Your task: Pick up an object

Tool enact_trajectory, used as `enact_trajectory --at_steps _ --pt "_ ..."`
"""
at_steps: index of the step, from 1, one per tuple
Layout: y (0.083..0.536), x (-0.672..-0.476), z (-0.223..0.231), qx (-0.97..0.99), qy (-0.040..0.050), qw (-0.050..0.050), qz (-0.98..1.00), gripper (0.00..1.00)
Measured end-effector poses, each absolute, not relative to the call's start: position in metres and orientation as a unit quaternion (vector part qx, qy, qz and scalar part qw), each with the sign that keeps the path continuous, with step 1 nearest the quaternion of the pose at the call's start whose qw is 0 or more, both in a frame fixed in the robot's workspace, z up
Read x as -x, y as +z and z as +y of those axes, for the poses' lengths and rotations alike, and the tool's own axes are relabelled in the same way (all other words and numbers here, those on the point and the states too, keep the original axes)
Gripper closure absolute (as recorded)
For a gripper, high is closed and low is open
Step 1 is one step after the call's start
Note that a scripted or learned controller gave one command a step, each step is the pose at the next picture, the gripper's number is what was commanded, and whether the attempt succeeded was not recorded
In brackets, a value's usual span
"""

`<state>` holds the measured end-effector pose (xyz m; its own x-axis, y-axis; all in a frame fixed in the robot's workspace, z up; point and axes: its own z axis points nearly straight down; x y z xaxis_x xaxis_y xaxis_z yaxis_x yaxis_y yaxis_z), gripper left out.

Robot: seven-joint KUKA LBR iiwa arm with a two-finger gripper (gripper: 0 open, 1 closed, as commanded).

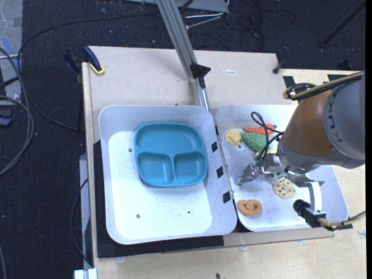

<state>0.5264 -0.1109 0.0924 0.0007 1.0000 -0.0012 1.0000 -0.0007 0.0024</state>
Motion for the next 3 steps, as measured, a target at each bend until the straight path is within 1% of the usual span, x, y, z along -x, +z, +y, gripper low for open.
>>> enact_trajectory --at_steps 1,2,3 --pt "0.105 -0.528 -0.112 -0.708 0.0015 0.003 0.706 1.00" --pt "0.148 -0.530 -0.116 -0.707 0.0009 0.002 0.707 1.00" --pt "0.211 -0.528 -0.118 -0.706 0.0016 0.003 0.708 1.00"
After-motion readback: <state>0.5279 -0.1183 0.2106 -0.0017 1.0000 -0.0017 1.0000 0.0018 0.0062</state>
